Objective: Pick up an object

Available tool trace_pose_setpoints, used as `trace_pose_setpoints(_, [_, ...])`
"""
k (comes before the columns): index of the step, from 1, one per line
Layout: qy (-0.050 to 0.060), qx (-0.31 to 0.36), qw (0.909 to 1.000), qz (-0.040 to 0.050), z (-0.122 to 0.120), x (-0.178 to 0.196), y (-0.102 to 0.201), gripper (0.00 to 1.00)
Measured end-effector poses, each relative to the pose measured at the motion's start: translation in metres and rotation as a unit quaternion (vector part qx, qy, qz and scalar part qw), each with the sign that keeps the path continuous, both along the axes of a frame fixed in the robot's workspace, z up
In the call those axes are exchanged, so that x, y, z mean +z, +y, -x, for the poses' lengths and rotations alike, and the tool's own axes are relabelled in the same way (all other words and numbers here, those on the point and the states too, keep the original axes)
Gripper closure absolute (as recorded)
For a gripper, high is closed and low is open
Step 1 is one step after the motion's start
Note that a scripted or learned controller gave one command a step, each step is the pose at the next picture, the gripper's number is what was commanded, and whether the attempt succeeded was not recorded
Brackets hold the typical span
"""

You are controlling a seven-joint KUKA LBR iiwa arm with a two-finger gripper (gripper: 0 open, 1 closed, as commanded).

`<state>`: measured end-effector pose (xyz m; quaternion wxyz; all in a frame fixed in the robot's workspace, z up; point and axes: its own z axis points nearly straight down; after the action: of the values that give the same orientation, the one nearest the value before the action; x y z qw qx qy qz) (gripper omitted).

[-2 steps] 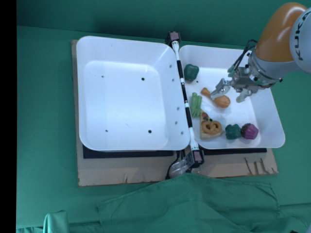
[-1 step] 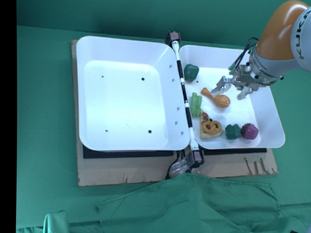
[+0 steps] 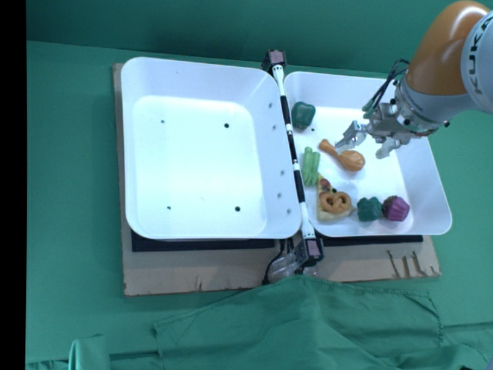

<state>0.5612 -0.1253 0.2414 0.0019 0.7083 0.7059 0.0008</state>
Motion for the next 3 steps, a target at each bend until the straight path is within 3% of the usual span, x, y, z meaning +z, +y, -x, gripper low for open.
trace_pose_setpoints(1, [-0.001, 0.001, 1.0000, 0.0008, -0.023, -0.060, 0.011, 0.00])
trace_pose_setpoints(2, [-0.009, -0.002, 1.0000, 0.0025, -0.026, -0.042, 0.009, 1.00])
trace_pose_setpoints(3, [-0.004, 0.002, 1.0000, 0.0006, -0.022, 0.021, 0.013, 1.00])
